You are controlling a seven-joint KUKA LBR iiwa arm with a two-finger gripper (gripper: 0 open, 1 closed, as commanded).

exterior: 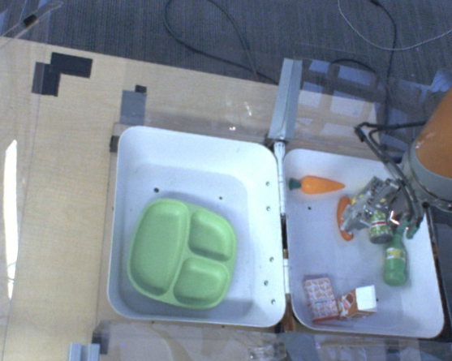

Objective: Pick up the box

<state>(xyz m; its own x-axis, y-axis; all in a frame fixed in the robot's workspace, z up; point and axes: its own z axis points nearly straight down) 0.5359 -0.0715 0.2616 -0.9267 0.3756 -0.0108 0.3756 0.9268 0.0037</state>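
Observation:
The box (319, 298), small with a red and white pattern, lies flat near the front edge of the right bin (429, 323). Against its right side sits an orange and white carton (361, 301). My gripper (376, 210) hangs over the back middle of the same bin, well behind the box and slightly to its right. The gripper's metal parts overlap a green bottle (395, 267) and an orange piece (343, 216), and nothing can be made out between them.
A toy carrot (318, 185) lies at the back left of the right bin. The left bin (125, 204) bears a green sectioned plate (183, 252). A metal divider (282, 223) separates the two bins. Cables run across the floor behind.

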